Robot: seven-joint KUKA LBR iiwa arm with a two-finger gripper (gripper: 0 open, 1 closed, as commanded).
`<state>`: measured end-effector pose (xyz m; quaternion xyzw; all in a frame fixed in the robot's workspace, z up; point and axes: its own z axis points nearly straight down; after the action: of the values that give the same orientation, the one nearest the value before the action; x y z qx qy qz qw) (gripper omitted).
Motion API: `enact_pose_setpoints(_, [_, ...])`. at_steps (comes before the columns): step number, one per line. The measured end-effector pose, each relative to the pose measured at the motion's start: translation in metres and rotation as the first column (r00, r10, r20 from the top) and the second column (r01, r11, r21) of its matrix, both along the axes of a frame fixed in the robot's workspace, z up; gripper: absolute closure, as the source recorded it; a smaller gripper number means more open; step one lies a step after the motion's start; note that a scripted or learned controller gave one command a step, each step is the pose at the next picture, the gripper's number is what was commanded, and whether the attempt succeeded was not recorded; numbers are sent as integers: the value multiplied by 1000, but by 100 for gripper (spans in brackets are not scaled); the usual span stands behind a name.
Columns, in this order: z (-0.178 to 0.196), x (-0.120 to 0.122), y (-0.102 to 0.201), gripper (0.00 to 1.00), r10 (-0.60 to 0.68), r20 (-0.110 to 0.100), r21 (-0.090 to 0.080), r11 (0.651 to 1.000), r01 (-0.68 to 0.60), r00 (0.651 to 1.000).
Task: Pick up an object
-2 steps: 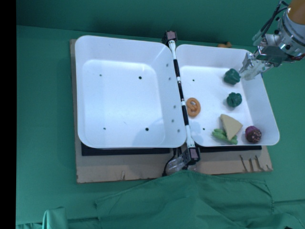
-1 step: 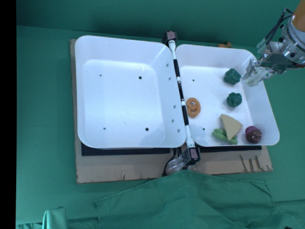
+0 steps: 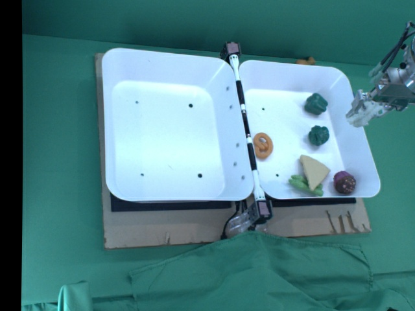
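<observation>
Camera view, tool (image 3: 358,114) right of green pepper (image 3: 316,103)

Both bins, left bin (image 3: 117,76) and right bin (image 3: 353,109): smooth glossy white plastic, glare on the floors. Base board (image 3: 162,235): matt brown cardboard, raw edges. Counter (image 3: 58,141) covered in matt green cloth; front drape (image 3: 259,271) wrinkled fabric. Claw (image 3: 360,114): pale, dull-looking. Cheese wedge (image 3: 315,170): smooth, toy-plastic look.

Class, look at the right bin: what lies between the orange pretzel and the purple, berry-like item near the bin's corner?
In the camera view, a yellow cheese wedge lies between the pretzel and the purple item, with green beans tucked at its lower edge.
</observation>
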<state>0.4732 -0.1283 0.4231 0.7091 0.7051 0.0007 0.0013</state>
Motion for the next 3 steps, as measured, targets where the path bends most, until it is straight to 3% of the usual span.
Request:
enact_pose_setpoints(2, [-24,-6,-45,100,0,1,-2,1000,0,1000])
enact_pose_setpoints(3, [-33,-6,-48,100,1,-1,-1,1000,-1,1000])
